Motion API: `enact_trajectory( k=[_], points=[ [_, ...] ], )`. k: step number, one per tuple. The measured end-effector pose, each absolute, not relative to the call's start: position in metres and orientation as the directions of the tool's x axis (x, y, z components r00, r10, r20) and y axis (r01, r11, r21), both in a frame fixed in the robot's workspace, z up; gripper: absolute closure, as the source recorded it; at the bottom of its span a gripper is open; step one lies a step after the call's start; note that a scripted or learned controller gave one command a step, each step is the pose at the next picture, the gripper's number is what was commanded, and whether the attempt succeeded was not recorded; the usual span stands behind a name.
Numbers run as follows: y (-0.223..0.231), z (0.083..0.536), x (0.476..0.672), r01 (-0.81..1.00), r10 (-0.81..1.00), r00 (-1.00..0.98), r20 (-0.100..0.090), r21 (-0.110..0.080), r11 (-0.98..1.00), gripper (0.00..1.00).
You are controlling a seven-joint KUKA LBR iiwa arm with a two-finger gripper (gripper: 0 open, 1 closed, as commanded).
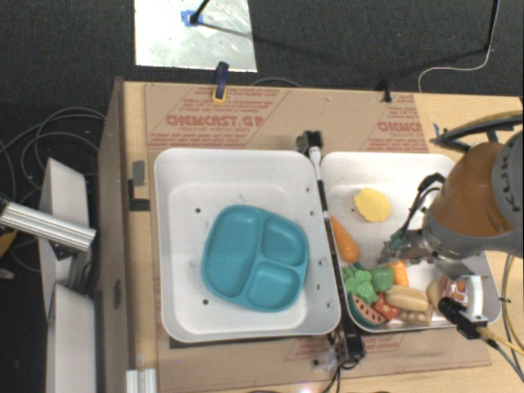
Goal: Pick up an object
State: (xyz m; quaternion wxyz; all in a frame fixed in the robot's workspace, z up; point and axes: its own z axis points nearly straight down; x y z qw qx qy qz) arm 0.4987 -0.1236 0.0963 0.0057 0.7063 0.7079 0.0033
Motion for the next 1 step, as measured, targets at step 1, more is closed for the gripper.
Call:
enact_trajectory(
  k=[1],
  points=[
    [-0.0455,0.1949,0.5303,1.0,1.0,-0.013,0.002,0.013,0.013,1.0]
  ],
)
